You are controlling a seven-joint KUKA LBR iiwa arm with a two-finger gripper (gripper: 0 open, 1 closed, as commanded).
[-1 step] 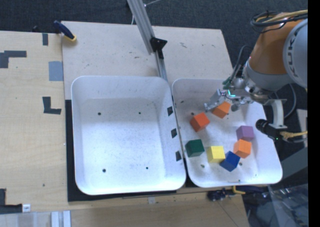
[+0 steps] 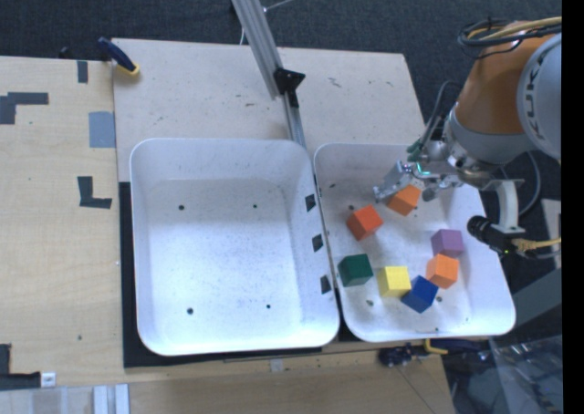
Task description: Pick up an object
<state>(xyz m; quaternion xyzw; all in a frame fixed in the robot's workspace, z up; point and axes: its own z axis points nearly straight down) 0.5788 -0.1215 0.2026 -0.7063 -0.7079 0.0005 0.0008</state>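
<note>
You have the arm (image 2: 511, 84) reaching in from the right, its orange band above the wrist, with the gripper (image 2: 406, 186) over the upper part of the right bin (image 2: 484, 316). An orange block (image 2: 404, 200) sits tilted right at the tips of the jaws, touching or just under them; you cannot tell from this slant whether the jaws are open or closed on it, or whether the block rests on the bin floor.

Your other pieces in the right bin: a red-orange block (image 2: 365, 221) just left of and below the gripper; a green block (image 2: 356, 268) near the bin's left wall; a yellow block (image 2: 394, 280) beside it to the right; a blue block (image 2: 421, 294) touching the yellow one's lower right; a second orange cube (image 2: 443, 270) just above the blue; a purple block (image 2: 447, 242) above that.

The left bin (image 2: 146, 175) stands beside the right, walls touching along the middle. Both rest on your bench (image 2: 182, 84). A grey metal strut (image 2: 255, 20) slants down from the top to the join between the bins
</note>
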